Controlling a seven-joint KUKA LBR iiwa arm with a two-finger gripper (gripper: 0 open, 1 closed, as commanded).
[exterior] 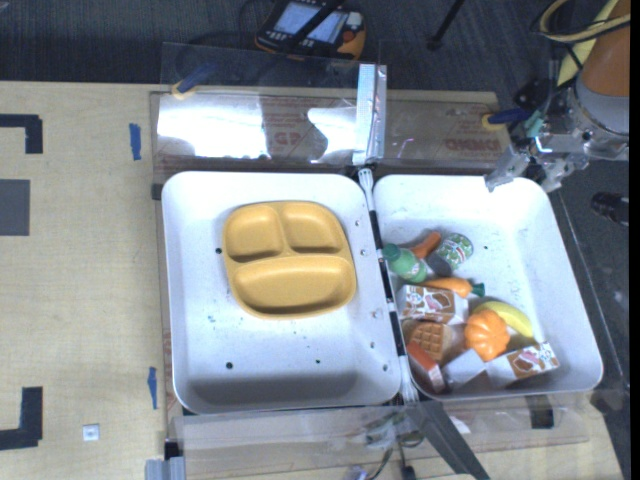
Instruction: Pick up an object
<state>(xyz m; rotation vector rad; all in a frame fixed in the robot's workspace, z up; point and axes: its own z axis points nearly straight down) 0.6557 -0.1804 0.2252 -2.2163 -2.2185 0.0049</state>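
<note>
My gripper hangs over the far right corner of the right bin, apart from the toys and with nothing seen in it. The toys lie in a pile at the bin's near left. A green bottle, a small carrot and a green-and-white can form the far row. Nearer the front are a printed packet, a waffle, an orange pumpkin, a banana and a small carton.
The left bin holds a yellow divided plate. A clear plastic panel stands behind the bins, with a handheld controller on the floor beyond it. Bare white floor fills the far half of the right bin.
</note>
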